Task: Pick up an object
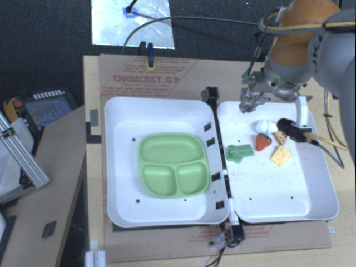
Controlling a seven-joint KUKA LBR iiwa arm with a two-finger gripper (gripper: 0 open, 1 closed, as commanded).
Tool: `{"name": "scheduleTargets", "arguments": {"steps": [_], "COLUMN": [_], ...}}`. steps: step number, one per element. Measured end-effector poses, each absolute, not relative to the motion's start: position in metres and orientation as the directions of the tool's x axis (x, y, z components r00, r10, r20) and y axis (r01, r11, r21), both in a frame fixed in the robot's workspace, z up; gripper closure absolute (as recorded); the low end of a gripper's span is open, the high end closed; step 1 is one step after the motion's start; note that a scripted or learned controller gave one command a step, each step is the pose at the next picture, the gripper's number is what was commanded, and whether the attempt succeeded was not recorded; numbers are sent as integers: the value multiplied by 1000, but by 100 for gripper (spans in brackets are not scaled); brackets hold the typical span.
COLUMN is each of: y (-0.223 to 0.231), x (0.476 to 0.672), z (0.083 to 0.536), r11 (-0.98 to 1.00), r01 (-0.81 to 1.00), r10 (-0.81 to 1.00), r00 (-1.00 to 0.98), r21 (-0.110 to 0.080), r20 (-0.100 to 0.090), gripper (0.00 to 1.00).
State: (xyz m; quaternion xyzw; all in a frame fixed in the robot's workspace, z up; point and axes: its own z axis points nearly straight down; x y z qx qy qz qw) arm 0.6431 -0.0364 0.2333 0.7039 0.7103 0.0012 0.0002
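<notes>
In the right bin (278,199) lie a green toy (239,152), a red-orange piece (262,142) with a white piece (262,127) just behind it, and a yellow wedge (280,157). My gripper (250,105) hangs over the far left part of that bin, above and behind these things, with nothing seen between its fingers. The fingers are small and dark against the wrist, so their spread is unclear.
The left bin (119,149) holds a green divided plate (171,164). A black divider with clips (216,143) runs between the bins. A blue-yellow clamp (149,56) stands at the bench's far edge, and a shiny sheet (133,15) lies behind it.
</notes>
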Motion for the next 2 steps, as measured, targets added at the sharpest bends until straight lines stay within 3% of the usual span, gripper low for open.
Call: {"name": "scheduleTargets", "arguments": {"steps": [1,2], "y": [17,74], "x": [640,657], "z": [239,233], "r11": [9,10], "r01": [1000,1000], "r10": [1000,1000], "r00": [-9,-10], "r21": [2,3], "r20": [1,2], "gripper": [100,100]}}
